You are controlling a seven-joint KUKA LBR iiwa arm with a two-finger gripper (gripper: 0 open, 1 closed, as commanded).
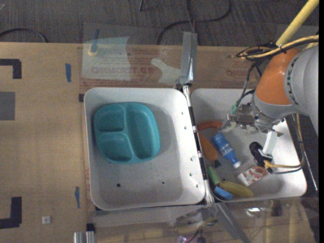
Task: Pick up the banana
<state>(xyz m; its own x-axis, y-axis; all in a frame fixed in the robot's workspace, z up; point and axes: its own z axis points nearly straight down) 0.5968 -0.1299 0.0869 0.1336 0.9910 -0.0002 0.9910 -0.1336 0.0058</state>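
We find the banana (237,188) at the near edge of the right bin (298,186), lying flat, a blue piece (223,193) touching its left end and a small carton (253,175) just to its right. We judge it light, soft and curved, so grip across its middle, gently. Farther in lie a blue bottle (225,149) and an orange thing (207,146). The gripper (246,119) hangs beyond the bottle; its fingers we cannot tell. The left bin (177,186) holds a teal tray (126,131)

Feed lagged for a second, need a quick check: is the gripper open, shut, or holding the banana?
Gripper: cannot be told from this view; it hangs over the right bin. Banana lies in that bin, not held.
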